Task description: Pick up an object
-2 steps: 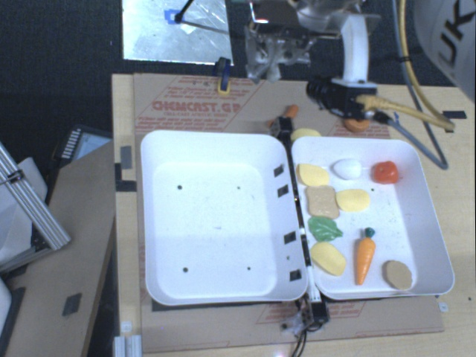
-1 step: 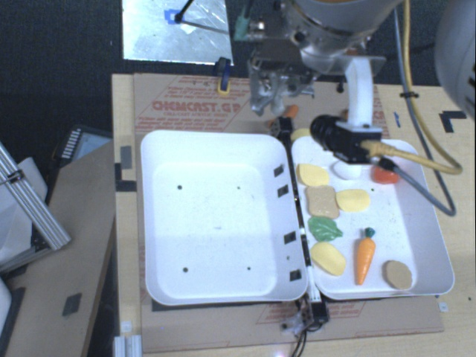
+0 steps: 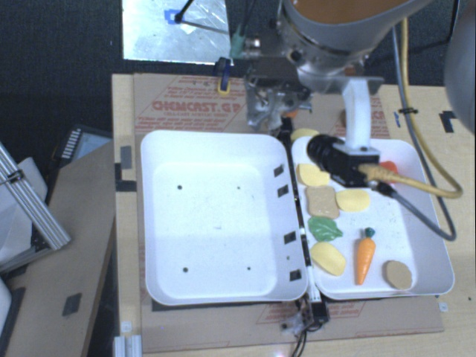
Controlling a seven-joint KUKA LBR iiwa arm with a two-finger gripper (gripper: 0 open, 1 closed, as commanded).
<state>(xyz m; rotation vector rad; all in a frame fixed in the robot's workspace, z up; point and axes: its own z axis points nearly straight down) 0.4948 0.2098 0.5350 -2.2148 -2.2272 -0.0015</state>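
Gripper (image 3: 279, 117) above bin seam; right bin (image 3: 424, 222): one carrot (image 3: 364, 255)

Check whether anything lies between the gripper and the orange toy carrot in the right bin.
The gripper hangs at the far edge of the bins, and the orange toy carrot lies near the right bin's front. Between them lie a tan square piece and a green leafy piece.

We see a robotics lab. A cabled arm (image 3: 349, 21) hangs over our bench (image 3: 126, 199). Two white bins (image 3: 216, 214) sit on cardboard (image 3: 193, 106).
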